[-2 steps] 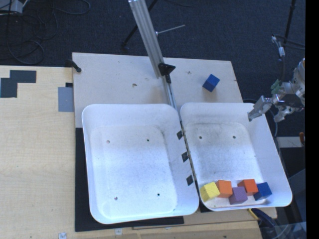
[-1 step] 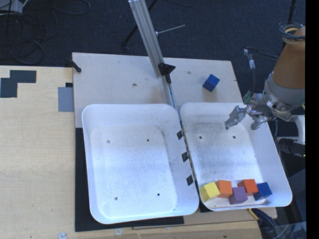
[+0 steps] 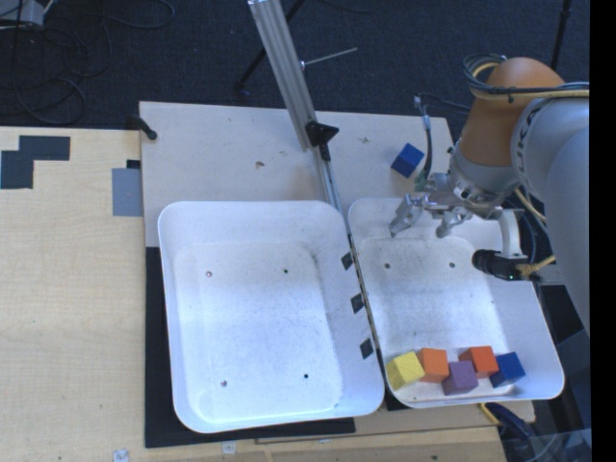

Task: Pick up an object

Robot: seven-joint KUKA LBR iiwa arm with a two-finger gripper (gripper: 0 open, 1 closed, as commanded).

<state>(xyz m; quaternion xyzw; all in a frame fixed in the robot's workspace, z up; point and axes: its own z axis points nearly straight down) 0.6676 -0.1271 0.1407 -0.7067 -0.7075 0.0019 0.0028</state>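
Five small cubes huddle along the lower rim of the right bin (image 3: 525,316), at the lower right of the frame: a yellow cube (image 3: 407,368), an orange cube (image 3: 434,363), a purple cube (image 3: 460,376), a second orange cube (image 3: 481,359) and a blue cube (image 3: 508,367). They sit touching or just beside one another against the wall, probably because the bin floor slopes or earlier handling has swept them there, which leaves little room for fingers between them. Another blue cube (image 3: 408,159) lies outside the bins on the bench (image 3: 221,157), in the upper right. The left bin (image 3: 178,296) sits beside the right one, their rims touching at the middle of the frame.

The end effector (image 3: 429,220) hangs over the upper edge of the right bin, well apart from the cluster, its two fingers spread apart with nothing between them. Nothing is picked up yet; by my reading the arm is poised before a descent, and the crowded cubes make a clean grip doubtful.
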